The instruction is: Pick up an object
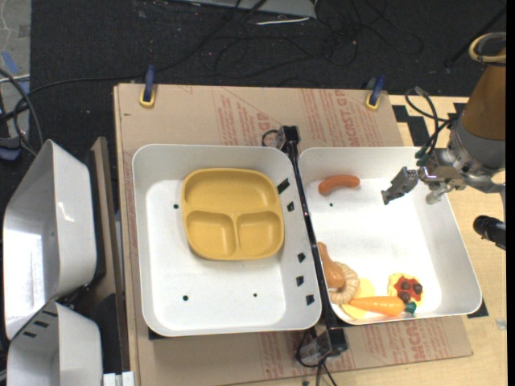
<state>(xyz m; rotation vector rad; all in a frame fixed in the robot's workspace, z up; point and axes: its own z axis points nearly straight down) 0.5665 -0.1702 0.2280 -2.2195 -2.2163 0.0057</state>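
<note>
A brown-orange sausage (pixel 338 184) lies near the back left of the right bin (pixel 455 240). My gripper (pixel 415 191) hovers over the back right of that bin, to the right of the sausage and apart from it. It is open with nothing between its fingers. In the bin's front left corner sit a shrimp-like toy (pixel 336 276), an orange carrot (pixel 376 304) and a small yellow piece with red and dark spots (pixel 405 286).
The left bin (pixel 153 240) holds a yellow divided plate (pixel 233 214). A dark divider with clips (pixel 302 215) runs between the two bins. White containers (pixel 44 232) stand off the bench at the left. Cables lie on the dark floor behind.
</note>
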